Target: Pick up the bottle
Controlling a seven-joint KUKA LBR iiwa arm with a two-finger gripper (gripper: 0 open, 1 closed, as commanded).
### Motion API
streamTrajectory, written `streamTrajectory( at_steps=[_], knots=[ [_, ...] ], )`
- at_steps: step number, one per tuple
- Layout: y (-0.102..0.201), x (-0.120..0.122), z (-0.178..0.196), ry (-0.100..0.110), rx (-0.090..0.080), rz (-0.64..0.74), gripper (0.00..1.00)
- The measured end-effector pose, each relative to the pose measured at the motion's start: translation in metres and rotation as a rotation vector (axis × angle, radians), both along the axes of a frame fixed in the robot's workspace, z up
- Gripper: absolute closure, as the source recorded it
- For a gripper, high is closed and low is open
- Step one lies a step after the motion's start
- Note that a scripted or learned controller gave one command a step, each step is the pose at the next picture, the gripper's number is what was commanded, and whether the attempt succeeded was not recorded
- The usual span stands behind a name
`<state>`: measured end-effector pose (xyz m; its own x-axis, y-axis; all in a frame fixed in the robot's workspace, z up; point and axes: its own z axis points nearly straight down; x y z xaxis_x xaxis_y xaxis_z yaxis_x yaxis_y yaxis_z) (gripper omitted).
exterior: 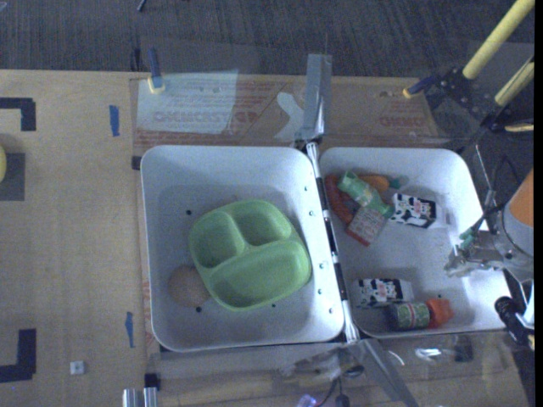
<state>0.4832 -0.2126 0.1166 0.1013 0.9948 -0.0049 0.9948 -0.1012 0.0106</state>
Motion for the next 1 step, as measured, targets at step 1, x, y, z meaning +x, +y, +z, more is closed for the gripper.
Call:
streamTrajectory(
  at_steps=[1],
  knots=[
    [-0.0005, 0.0005, 0.0098, -0.002, -0.001, -0.001, 1.0]
  ],
)
